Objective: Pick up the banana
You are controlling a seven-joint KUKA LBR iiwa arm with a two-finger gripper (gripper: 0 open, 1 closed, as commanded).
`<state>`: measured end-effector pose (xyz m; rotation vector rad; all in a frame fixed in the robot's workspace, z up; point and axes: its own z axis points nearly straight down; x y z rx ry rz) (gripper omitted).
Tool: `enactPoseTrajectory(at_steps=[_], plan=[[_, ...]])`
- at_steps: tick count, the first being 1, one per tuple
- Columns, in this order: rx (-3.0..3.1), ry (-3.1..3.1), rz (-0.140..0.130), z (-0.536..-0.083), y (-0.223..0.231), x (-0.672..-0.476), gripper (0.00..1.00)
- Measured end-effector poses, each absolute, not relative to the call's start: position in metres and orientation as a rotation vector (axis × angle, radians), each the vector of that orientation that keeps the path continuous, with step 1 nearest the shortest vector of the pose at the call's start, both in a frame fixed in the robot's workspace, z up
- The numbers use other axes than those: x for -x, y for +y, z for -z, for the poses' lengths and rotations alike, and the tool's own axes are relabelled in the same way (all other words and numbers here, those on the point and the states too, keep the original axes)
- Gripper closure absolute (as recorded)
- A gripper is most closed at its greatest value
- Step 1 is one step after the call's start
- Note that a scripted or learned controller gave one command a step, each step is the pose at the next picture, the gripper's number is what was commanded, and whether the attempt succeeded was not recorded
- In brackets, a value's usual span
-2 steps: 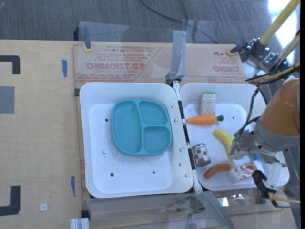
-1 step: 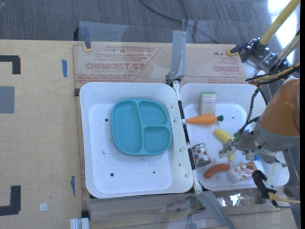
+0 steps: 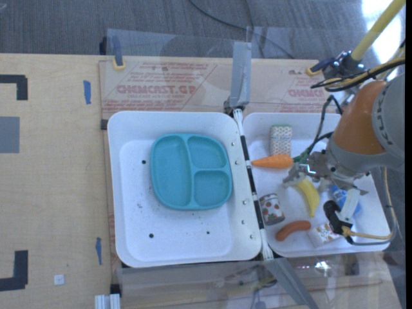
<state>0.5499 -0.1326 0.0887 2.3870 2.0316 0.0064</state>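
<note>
Below my orange-banded wrist, my claw (image 3: 301, 174) sits low in the right-hand shallow white plastic bin (image 3: 380, 237), its metal fingertips pointing toward the bin's left side. How far those tips stand apart I cannot tell, and I see nothing clearly held between them. Just beneath my claw and touching or nearly touching it lies the curved yellow banana (image 3: 309, 196), running down and to the right. Immediately to my claw's left lies a tapered orange carrot (image 3: 272, 162), and beyond that, further up, stands a small pale speckled block (image 3: 280, 136). Lower down from my claw lie a reddish-brown sausage (image 3: 293, 230) and, to its left, a small printed can (image 3: 271, 209) on its side. Well away to my claw's left, in the other white bin (image 3: 125, 172), rests a teal three-compartment plastic tray (image 3: 191, 171).
</note>
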Motion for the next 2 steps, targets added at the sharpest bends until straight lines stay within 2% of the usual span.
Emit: enactPoseTrajectory(at_steps=[1,2], plan=[[-2.388,2.029,-0.013,-0.099,-0.133,-0.551,1.0],[-2.248,2.191,-0.001,-0.185,-0.12,-0.569,1.0]])
